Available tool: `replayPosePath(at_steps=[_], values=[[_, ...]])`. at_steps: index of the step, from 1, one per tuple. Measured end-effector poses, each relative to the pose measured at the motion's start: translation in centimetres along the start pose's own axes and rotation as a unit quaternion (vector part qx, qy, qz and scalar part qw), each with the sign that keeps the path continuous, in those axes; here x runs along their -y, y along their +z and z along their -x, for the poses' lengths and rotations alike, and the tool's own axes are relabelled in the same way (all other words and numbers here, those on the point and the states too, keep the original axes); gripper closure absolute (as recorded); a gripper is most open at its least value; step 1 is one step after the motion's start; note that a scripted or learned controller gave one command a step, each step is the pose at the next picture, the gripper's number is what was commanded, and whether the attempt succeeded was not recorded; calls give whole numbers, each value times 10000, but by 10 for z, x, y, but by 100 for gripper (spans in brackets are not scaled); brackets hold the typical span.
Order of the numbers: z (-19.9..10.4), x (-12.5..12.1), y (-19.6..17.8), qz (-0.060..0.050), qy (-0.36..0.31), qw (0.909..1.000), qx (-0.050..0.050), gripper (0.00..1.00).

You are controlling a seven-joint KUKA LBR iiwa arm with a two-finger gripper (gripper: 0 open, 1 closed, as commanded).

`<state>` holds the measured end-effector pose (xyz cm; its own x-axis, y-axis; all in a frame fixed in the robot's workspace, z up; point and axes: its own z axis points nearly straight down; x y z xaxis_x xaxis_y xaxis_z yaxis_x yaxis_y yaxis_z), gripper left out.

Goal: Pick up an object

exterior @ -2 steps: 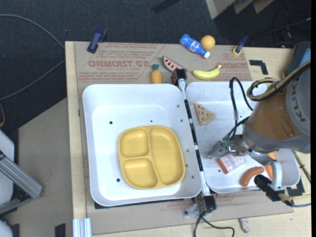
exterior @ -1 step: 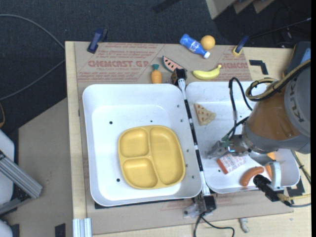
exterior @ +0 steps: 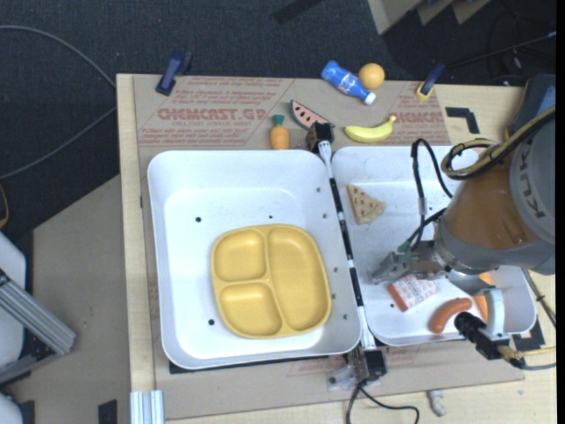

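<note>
In the right bin (exterior: pixel 388 170) lie a tan pizza-slice toy (exterior: pixel 364 203) near the back left, a red and white packet (exterior: pixel 413 292) near the front, a red sausage (exterior: pixel 450 314) beside it and a small orange piece (exterior: pixel 482 305) further right. My gripper (exterior: pixel 395 268) hangs low over the right bin's middle, just above and left of the packet, well in front of the pizza slice. I see nothing held in it. The grey arm (exterior: pixel 494 223) covers the bin's right side.
The left bin (exterior: pixel 177 193) holds a yellow divided plate (exterior: pixel 269 281). Behind the bins on the bench lie a banana (exterior: pixel 371 131), a blue bottle (exterior: pixel 345 81), an orange ball (exterior: pixel 372 74), a watermelon slice (exterior: pixel 305 113) and a carrot (exterior: pixel 280 136). Black cables (exterior: pixel 424 162) loop over the right bin.
</note>
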<state>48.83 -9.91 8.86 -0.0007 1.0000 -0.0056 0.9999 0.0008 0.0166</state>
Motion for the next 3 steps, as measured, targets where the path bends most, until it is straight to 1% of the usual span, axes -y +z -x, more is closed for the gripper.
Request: replayPosePath(at_steps=[1, 2, 3], values=[[39, -48, -30, -74, 2, 10000, -20, 0], [2, -123, -13, -76, -5, 10000, -30, 0], [5, -44, 6, -96, 6, 9999, -29, 0]])
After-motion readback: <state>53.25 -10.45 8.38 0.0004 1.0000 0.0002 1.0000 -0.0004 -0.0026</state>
